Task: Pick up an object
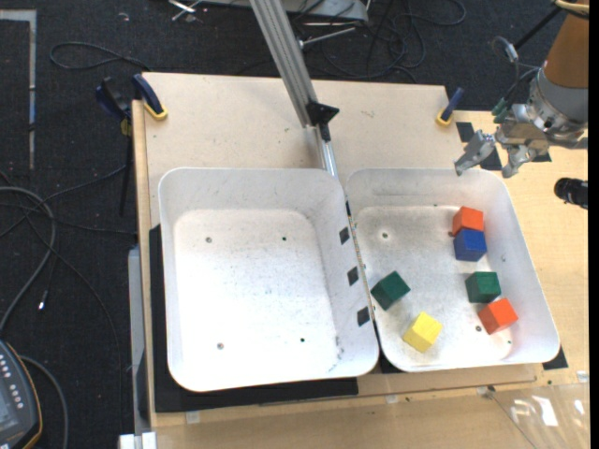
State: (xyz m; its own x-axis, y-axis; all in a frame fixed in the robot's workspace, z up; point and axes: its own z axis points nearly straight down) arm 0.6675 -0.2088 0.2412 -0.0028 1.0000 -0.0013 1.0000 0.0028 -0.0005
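**Claw hangs over the right bin's far right corner, holding nothing**

The arm point(566, 64) comes in from the right edge, its orange band above a grey wrist, and angles down and leftward. The claw point(493, 157) sits above the far right corner of the right bin point(533, 279), over the rim rather than the floor. Its fingers point(471, 155) are spread apart with nothing between them.

Six blocks lie on the right bin's floor. An orange block point(468, 220) touches a blue block point(470, 244) near the right wall, the pair forming a short line running far to near. Closer to the near edge, a green block point(483, 286) sits just beside a second orange block point(497, 315), which is turned diagonally. Another green block point(390, 289) lies toward the bin's left wall, also turned diagonally, with a yellow block point(422, 331) near it toward the near edge. All are roughly cubes, with no clear long axis.

The left bin point(187, 204) sits alongside on the tabletop point(234, 120).
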